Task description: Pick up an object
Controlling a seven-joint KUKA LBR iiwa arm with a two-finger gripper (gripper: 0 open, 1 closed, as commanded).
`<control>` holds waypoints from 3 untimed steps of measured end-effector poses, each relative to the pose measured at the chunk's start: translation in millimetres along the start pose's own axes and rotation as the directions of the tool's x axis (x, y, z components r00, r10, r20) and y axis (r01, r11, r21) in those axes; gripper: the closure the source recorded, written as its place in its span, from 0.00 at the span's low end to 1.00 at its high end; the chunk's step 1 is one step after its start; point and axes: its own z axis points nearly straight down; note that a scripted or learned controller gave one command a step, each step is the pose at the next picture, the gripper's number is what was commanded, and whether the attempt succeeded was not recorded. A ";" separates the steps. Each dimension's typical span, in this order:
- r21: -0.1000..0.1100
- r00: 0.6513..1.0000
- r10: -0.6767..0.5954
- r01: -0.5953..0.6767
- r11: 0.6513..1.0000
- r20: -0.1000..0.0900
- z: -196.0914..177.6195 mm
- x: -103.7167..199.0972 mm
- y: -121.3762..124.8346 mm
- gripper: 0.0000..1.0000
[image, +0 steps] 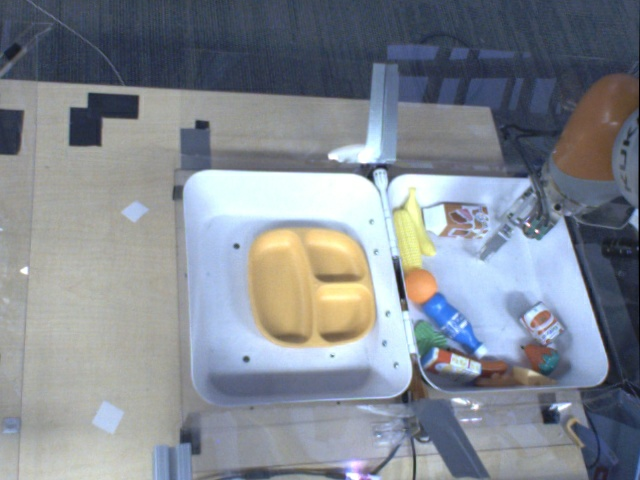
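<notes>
The right bin (580, 268) holds several small items. A yellow corn cob (412, 230) lies along its left wall, and a brown and white carton (455, 220) sits beside it. Lower down are an orange ball (421, 286), a blue bottle (452, 323) and a red and white can (541, 323). My gripper (494, 240) hangs over the upper part of this bin, just right of the carton, slanting down to the left. Nothing shows in its grasp.
The left bin (215, 268) holds a yellow divided tray (310, 285). A green item (430, 336), a sauce bottle (462, 365) and brown pieces (535, 361) crowd the right bin's front edge. A metal post (383, 118) stands behind the bins.
</notes>
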 end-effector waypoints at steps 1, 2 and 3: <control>-0.005 1.000 -0.005 0.005 1.000 0.010 -14.5 -2.3 3.0 1.00; -0.005 1.000 -0.005 0.006 1.000 0.009 -13.8 -1.8 3.2 0.00; -0.002 0.979 -0.205 0.205 0.979 0.000 -0.5 54.1 21.6 0.00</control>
